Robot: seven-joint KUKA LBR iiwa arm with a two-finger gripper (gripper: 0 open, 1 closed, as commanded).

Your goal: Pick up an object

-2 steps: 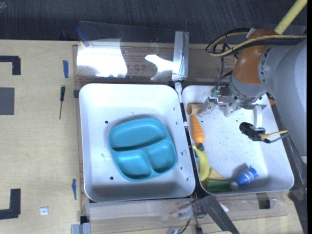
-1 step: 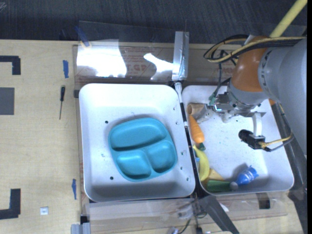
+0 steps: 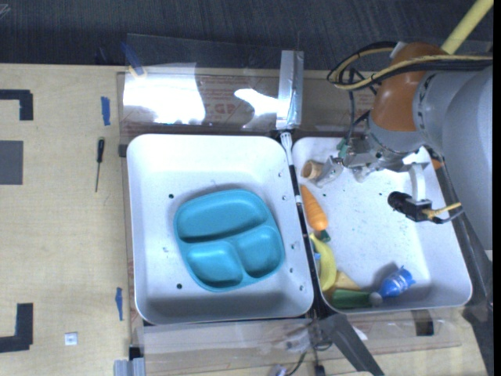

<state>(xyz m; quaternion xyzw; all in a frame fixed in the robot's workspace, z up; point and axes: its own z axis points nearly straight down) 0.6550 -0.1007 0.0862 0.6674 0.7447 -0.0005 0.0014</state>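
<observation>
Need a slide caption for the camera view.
KUKA arm's tool above right bin near carrot; blue tray in left bin.

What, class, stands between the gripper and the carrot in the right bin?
Nothing visible does. The gripper hangs at the bin's far end; the carrot lies just nearer, along the left wall, with bare bin floor between. A cork-like piece sits beside them.

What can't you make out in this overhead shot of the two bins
- Gripper: in the camera view the grey wrist covers it from above, so whether its jaws are open or shut is hidden.
- Small tan object near it: too small to identify.
- Yellow and green items in the right bin: overlapping and blurred.
- Arm: cut off by the right edge.
</observation>
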